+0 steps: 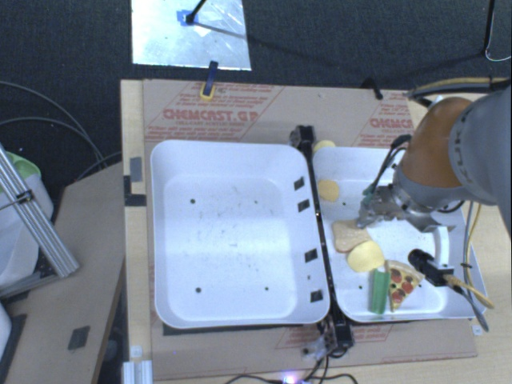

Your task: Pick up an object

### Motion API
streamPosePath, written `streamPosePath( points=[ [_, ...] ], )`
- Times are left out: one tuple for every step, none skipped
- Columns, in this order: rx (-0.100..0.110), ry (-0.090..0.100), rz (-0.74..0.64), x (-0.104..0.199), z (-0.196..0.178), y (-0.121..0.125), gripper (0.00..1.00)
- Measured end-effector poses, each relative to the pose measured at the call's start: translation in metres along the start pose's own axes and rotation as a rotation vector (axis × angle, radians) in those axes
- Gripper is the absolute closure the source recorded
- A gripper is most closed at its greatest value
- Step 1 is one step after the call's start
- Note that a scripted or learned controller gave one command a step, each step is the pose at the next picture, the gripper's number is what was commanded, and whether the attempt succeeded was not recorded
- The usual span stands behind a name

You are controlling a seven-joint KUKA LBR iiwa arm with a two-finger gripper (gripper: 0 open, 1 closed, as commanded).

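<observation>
My gripper (368,217) reaches down into the right bin (352,162), its tip just above a tan bread-like slice (347,236). A yellow chip-shaped piece (366,255) lies right below the slice. A green stick (378,289) and a pizza slice (402,281) rest near the bin's front edge. A round yellow piece (329,190) sits by the bin's left wall, and another small yellow piece (324,146) is at the back corner. Nothing shows between the fingers.
The left bin (232,230) stands beside the right one, separated by a black divider with clips (308,206). The arm's grey body and orange band (432,146) cover the right bin's back right part. A metal plate (190,21) lies behind the bench.
</observation>
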State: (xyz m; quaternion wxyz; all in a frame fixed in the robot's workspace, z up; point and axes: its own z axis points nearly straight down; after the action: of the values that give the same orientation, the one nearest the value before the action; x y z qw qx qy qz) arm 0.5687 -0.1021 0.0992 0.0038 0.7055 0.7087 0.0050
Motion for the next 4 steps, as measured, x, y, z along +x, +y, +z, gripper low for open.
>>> streamPosePath(
  points=[
    [0.005, 0.002, -0.01, 0.105, -0.09, -0.015, 1.0],
    [0.002, 0.001, -0.004, 0.126, -0.174, -0.032, 1.0],
    [0.001, 0.0, -0.001, 0.12, -0.258, -0.078, 1.0],
    [0.004, 0.001, -0.003, 0.153, -0.306, -0.077, 1.0]
  ],
)
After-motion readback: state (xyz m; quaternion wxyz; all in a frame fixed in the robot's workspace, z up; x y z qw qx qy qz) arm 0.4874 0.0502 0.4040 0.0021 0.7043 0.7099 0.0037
